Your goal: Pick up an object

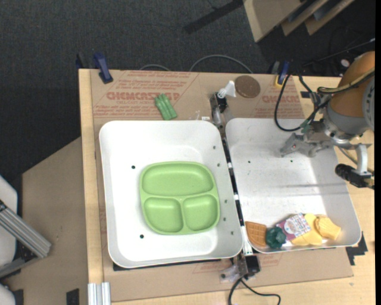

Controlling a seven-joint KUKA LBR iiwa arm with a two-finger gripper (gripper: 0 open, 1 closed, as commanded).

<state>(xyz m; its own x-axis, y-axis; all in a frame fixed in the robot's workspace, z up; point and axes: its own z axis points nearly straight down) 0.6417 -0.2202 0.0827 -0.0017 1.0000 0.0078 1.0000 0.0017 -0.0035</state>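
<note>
Two white bins are sitting side by side. The right bin (333, 196) is holding a cluster of small toy items (294, 231) against its near wall, well below the pincer (303, 145): a waffle-textured brown piece, a dark green lump, a pink-printed packet and yellow pieces. Left of the pincer, the left bin (119, 179) is carrying a smooth green three-compartment tray (178, 198). Pincer state: cannot tell, outline blurring against the bin floor.

A pale wooden desk (89, 179) stands on dark grey carpet (41, 71). Brown printed cardboard (143, 89) covers its top. At eleven o'clock a blue clamp (102, 67) grips the desk's edge. At one o'clock, wooden furniture (292, 18) sits on the carpet.
</note>
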